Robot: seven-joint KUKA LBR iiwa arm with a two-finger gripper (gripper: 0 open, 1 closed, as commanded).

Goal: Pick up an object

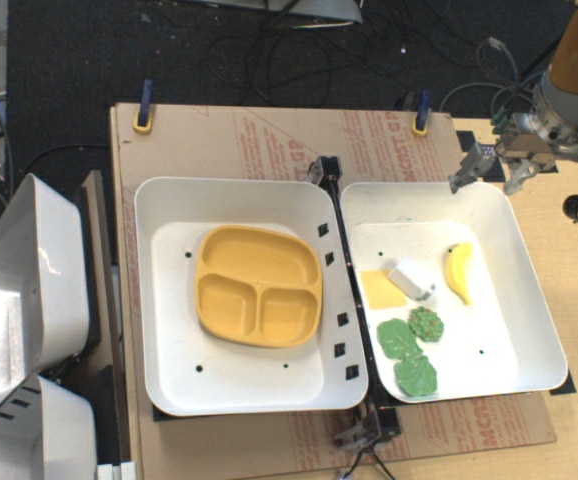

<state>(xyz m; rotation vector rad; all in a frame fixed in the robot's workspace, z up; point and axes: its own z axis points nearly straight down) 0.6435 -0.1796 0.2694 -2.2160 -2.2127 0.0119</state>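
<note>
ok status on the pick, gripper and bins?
Gripper open, holding nothing, above right bin's far corner. Banana untouched in bin. Path looks unobstructed.

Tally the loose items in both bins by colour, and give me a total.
Yellow: 3 (divided tray, flat square, banana-shaped piece)
Green: 3 (leafy pieces)
White/grey: 1 (small block)
Total: 7

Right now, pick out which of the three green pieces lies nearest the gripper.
The small bumpy green piece, uppermost of the three, just below the white block. The other two lie lower in the right bin, farther from the gripper.
</note>
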